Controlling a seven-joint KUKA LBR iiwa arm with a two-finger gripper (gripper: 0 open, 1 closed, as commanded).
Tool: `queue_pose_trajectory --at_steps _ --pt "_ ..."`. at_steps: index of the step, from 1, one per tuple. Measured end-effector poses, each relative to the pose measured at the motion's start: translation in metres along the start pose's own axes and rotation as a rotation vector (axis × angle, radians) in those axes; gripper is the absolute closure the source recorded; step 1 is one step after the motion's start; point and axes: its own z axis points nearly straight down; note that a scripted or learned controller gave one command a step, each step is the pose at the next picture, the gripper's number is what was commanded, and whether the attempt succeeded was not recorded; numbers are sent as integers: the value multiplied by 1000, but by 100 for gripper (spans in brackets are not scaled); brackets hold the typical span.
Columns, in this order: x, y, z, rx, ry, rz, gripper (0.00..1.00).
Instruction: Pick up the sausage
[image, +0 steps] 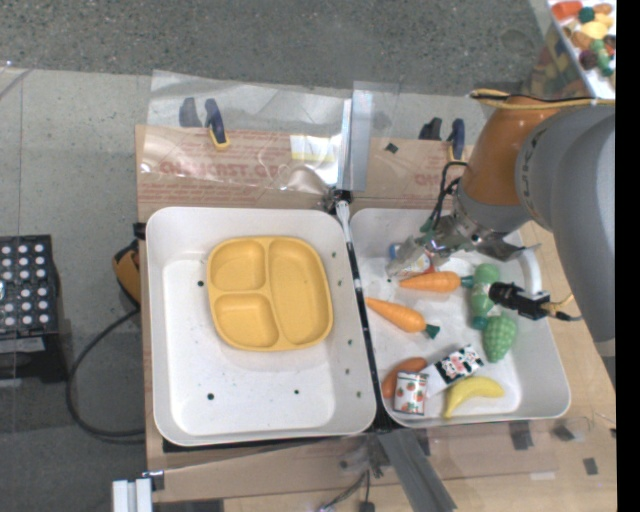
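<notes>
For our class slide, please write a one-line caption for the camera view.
Arm's gripper low in the right bin near two carrots; sausage at the front; yellow tray in the left bin.

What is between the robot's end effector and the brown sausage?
In the camera view, two orange toy carrots: the upper carrot beside the end effector, then the lower carrot above the reddish-brown sausage.

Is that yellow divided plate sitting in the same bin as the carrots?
No, the yellow plate lies in the left bin; both carrots are in the right bin.
</notes>
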Motion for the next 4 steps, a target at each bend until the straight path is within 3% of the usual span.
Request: queue_pose_trajectory --at_steps 1,2,3,4 --pt "-95 7 6 25 19 -418 0" --pt "-45 -48 10 13 10 -199 0" --pt "-98 5 -23 15 3 120 0" --pt "-50 -28 10 15 8 -111 0"
